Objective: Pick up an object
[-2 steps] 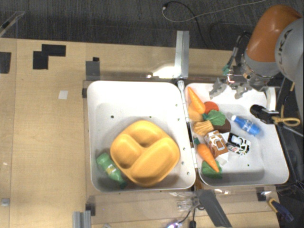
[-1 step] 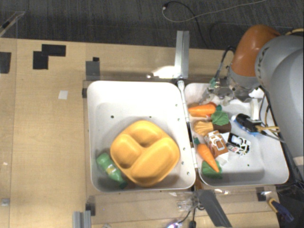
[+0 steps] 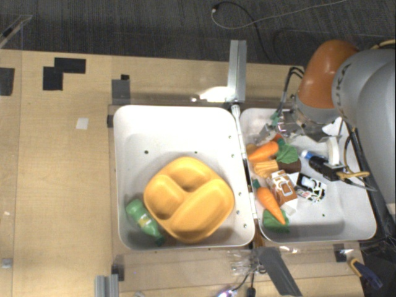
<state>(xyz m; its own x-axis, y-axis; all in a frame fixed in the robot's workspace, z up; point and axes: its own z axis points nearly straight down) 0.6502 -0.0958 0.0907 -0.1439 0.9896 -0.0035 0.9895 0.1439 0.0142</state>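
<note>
Pale wood-grain bench top [image 3: 55,166], smooth and matte. Black tape marks [image 3: 64,71] far view-left of the gripper [image 3: 279,127]. Dark ribbed carpet [image 3: 124,11] beyond the bench, with a thin cable [image 3: 278,14] looping across it. Grey metal post [image 3: 237,73] up and view-left of gripper, at the seam between the bins.

Two shallow white plastic bins with rounded corners. Gripper over the upper-left corner of the right bin [image 3: 352,221]. Cannot tell whether open or closed, and nothing seen held.

Pickable items cluster just view-below gripper:
- Glossy orange tapered carrot [image 3: 265,151], nearest.
- Crumpled green lump [image 3: 288,153] touching it.
- Small brown-and-white carton [image 3: 283,187] further down.
- Black-and-white toy [image 3: 311,188] beside the carton, on its right.
- Second carrot [image 3: 270,202] lowest, green top at the bin's near wall.

Left bin [image 3: 130,135] is well view-left of gripper. Big yellow lobed dish [image 3: 189,197], smooth and rounded. Green ridged piece [image 3: 142,218] tucked against the dish's far-left side.
</note>
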